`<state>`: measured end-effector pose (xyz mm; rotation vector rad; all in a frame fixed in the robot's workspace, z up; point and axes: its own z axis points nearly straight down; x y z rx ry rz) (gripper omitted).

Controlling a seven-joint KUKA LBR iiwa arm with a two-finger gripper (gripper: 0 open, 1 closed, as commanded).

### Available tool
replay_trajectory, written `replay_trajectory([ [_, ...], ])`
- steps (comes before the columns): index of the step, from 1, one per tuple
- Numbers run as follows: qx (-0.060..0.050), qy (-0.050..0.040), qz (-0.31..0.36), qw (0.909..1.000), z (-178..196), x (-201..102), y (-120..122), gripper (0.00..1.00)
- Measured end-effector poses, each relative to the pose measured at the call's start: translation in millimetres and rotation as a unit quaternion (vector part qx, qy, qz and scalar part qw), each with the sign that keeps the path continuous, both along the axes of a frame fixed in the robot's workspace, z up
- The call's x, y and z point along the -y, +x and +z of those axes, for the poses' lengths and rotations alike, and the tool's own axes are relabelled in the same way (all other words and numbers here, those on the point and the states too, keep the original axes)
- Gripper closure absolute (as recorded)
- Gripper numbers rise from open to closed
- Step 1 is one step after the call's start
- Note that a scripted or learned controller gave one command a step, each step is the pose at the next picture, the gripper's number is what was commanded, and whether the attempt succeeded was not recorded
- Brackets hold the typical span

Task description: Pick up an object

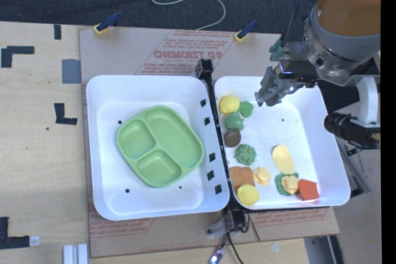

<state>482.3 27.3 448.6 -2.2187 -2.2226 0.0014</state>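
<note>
My gripper (267, 97) hangs above the back of the right bin (328, 133), its dark fingers pointing down and left, nothing seen between them. Just left of it lie a yellow ball (229, 103) and a green leafy piece (246, 109). Below those sit a dark green piece (234, 122), a brown ball (232, 138) and a green broccoli-like piece (245, 153). Near the front lie an orange-brown block (242, 175), a yellow round piece (248, 195), a pale yellow oval (283, 159) and a red block (308, 190).
The left bin (102, 133) holds a green compartment tray (159, 145). Black clips run along the divider between the bins (213, 133). A white cable (185, 0) loops over the cardboard behind the bins. The arm's grey and orange body (346, 15) looms over the right bin's back corner.
</note>
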Motion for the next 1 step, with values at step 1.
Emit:
replay_trajectory([
  [1, 0.001, 0.0003, 0.003, 1.0, 22.9, -71.6, 1.4, 1.0],
])
